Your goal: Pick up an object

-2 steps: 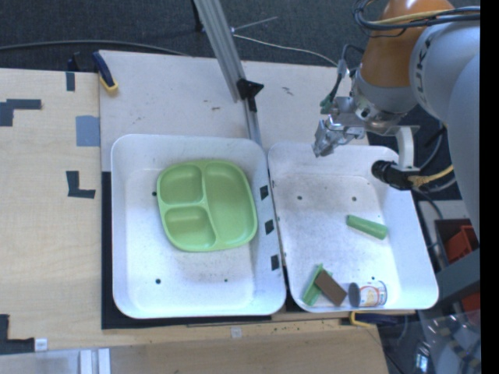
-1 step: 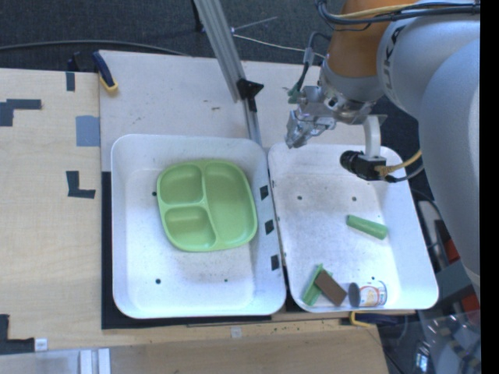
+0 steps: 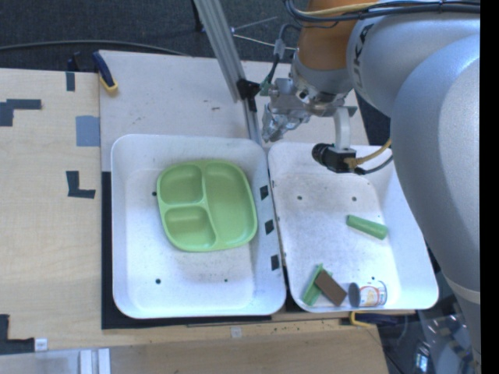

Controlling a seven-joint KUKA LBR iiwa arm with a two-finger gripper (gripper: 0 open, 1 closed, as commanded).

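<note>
— Where's the end effector (image 3: 273, 131) right now?

— Up at the far edge of the two bins, just over the seam where they meet. It hangs off the grey arm (image 3: 421, 68), under that orange band (image 3: 339, 14). From where I stand I cannot tell how it is set; the tip is a dark, cluttered bit of metal against the slanted aluminium rail (image 3: 222, 45). I see nothing gripped in it.

— And the things it could pick?

— The left bin (image 3: 125, 232) has a green divided plate (image 3: 207, 206), three compartments, lying flat near the middle, a little toward the far side. The right bin (image 3: 405, 287) has a green stick-like piece (image 3: 366, 226) lying on its own near the right wall, tilted. Down at the near edge there's a little cluster: another green piece (image 3: 313, 284) with a brown block (image 3: 330, 288) touching it, and just beside those a small can (image 3: 366, 294) on its side.

— How far is the end effector from all that?

— Well apart from the cluster and the stick. The plate's far corner is the nearest thing, and it's apart from that too.

— Anything else on the table (image 3: 47, 193)?

— Grey tape marks on the wood to the left, and a blue and yellow tool (image 3: 105, 72) lying near the far corner of the pale board.
</note>
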